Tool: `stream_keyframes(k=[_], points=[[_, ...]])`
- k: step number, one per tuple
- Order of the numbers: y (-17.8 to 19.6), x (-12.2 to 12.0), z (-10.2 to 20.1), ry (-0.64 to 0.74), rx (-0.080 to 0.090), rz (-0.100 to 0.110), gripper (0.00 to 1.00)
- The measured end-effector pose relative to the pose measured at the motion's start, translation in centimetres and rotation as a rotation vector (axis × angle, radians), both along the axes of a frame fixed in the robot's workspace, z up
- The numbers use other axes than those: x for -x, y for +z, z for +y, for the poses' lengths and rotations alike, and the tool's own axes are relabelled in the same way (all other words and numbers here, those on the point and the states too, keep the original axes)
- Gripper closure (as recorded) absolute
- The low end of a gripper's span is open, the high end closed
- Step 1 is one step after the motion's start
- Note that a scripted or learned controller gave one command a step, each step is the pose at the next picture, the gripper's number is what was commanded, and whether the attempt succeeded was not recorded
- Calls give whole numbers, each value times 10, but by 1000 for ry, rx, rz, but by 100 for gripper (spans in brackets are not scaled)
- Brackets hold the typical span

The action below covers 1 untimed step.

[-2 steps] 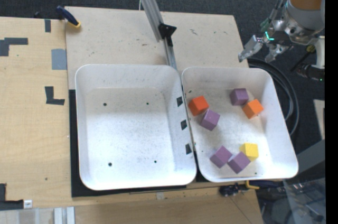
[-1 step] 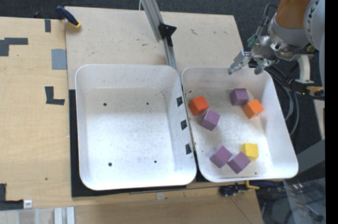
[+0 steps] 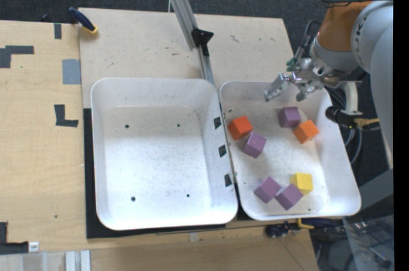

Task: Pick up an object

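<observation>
The gripper (image 3: 287,90) hangs over the far edge of the right bin (image 3: 339,196), its fingers apart and holding nothing. The nearest block (image 3: 289,116), a purple one, lies in this bin just beside an orange block (image 3: 306,131).
</observation>
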<state>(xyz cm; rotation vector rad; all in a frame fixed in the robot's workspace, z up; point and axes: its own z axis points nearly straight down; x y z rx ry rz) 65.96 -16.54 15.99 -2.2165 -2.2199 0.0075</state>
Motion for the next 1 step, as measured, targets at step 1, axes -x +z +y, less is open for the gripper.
stream_keyframes(k=[1], points=[[-50,3,10,0,0,0,0]])
